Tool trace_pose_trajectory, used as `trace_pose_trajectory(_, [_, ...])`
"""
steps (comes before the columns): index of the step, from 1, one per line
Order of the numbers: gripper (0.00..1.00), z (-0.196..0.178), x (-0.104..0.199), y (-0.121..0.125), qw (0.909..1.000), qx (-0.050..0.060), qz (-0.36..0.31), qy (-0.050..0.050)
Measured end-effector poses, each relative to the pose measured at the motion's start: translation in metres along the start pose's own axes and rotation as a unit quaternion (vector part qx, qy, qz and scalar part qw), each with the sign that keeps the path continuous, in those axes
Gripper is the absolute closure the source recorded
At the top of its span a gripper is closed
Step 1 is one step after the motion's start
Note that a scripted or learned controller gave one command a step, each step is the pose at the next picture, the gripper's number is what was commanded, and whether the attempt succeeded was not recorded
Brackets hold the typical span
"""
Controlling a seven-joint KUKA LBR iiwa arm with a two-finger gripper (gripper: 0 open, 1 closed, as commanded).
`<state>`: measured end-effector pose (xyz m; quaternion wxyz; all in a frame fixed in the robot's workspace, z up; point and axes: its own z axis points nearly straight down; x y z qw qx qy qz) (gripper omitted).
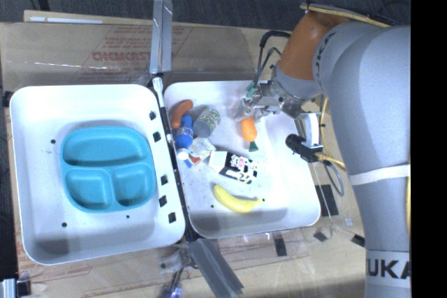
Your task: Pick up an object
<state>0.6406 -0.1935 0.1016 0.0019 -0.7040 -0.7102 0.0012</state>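
My gripper [253,105] hangs over the back of the right bin [297,209], with the arm's orange band just behind it. An orange toy carrot [248,128] with a green tip lies directly below and in front of the gripper, very close to it. The view does not settle whether the two touch. A yellow banana [234,200] lies near the bin's front. A black-and-white patterned box [238,167] sits in the middle. A grey can [207,121], a brown sausage [181,109] and a blue bottle [184,135] crowd the bin's left side.
The left bin [35,220] holds a blue divided tray [108,165]. A crumpled clear wrapper [200,149] lies beside the blue bottle. A metal divider [161,38] runs between the bins at the back. The arm's grey body fills the right side.
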Motion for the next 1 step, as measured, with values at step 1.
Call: trace_pose_trajectory(1, [1.0,-0.1085,-0.0023,0.0003,0.9997,-0.002,-0.025,-0.001])
